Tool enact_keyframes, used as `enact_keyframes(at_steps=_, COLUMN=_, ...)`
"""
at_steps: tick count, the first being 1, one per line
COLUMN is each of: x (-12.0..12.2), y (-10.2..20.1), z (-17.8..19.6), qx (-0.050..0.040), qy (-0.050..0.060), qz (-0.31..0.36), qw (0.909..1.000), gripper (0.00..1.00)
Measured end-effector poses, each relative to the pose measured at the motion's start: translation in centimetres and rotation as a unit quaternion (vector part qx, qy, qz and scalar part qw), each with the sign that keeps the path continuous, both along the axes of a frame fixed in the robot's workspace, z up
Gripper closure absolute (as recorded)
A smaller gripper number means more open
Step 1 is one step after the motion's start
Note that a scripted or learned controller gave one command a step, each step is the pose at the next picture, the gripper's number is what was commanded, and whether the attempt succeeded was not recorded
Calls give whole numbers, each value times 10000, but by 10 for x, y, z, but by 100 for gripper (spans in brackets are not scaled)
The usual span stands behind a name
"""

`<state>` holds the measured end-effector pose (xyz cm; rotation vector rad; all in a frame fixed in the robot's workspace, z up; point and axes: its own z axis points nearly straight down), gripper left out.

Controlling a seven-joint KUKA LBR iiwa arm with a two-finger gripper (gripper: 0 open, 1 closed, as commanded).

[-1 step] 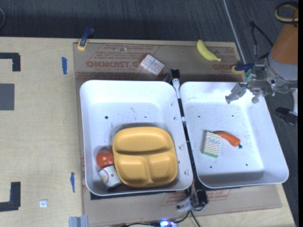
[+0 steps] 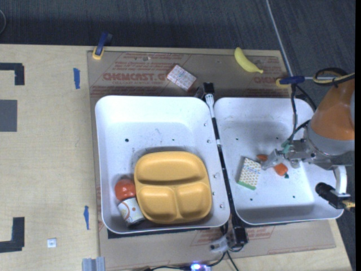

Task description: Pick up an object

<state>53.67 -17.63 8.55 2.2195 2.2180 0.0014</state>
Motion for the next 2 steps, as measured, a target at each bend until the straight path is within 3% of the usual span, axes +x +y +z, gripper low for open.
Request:
enact_keyframes(at_steps=1, x=1, y=0, z=10, qx=-6, qy=-21, qz=-2, qw=10000, gripper=100)
enact_keyframes(at_steps=2, x=-31, y=80, z=88, qx=12, qy=10, qz=12, qw=10000, gripper=100)
